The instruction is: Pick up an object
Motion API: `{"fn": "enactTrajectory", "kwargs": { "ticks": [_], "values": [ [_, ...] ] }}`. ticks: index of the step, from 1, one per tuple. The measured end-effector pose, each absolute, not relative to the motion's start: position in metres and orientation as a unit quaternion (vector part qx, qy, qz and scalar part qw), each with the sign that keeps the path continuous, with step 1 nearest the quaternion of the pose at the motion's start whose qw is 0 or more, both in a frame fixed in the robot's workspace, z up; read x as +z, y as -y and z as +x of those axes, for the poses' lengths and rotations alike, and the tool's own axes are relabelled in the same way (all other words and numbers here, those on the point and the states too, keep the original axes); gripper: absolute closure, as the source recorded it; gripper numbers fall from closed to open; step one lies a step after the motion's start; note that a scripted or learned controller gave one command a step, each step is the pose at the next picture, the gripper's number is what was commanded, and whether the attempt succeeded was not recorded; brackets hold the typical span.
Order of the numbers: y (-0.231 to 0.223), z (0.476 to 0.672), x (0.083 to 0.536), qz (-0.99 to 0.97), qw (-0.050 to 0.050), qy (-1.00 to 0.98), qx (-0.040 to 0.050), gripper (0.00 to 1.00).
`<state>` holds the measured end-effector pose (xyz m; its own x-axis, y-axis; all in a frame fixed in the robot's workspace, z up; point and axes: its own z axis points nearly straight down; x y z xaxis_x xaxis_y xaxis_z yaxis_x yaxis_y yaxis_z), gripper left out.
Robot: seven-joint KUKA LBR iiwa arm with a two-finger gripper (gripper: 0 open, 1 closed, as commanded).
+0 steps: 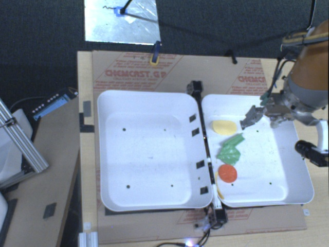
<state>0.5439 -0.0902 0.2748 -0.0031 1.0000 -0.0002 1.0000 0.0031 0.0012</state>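
The right bin (272, 163) holds a flat yellow piece (224, 127) near its left wall. Just below it lies a crumpled green object (231, 148), and below that a round orange-red object (227, 173). A small yellow sliver (220, 192) lies at the bin's front left corner. My gripper (250, 117) hangs over the right bin, just right of and slightly above the yellow piece, with nothing seen in it. The grey arm with its orange band (311, 68) comes in from the right.
The left bin (149, 94) sits beside the right one, joined by a black clip strip (205, 143). A black part (311, 153) juts in over the right bin's right edge. A shiny metal sheet (122, 14) lies behind the bench.
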Motion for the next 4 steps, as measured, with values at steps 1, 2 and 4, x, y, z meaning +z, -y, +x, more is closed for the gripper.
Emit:
{"fn": "enactTrajectory", "kwargs": {
  "ticks": [1, 2, 4],
  "values": [
    [0.076, 0.494, 0.179, 0.707, -0.005, -0.708, -0.0028, 0.00],
    [0.113, 0.552, 0.118, 0.707, 0.001, -0.707, -0.0002, 0.00],
    [0.100, 0.496, 0.097, 0.706, 0.002, -0.708, 0.0034, 1.00]
  ]
}}
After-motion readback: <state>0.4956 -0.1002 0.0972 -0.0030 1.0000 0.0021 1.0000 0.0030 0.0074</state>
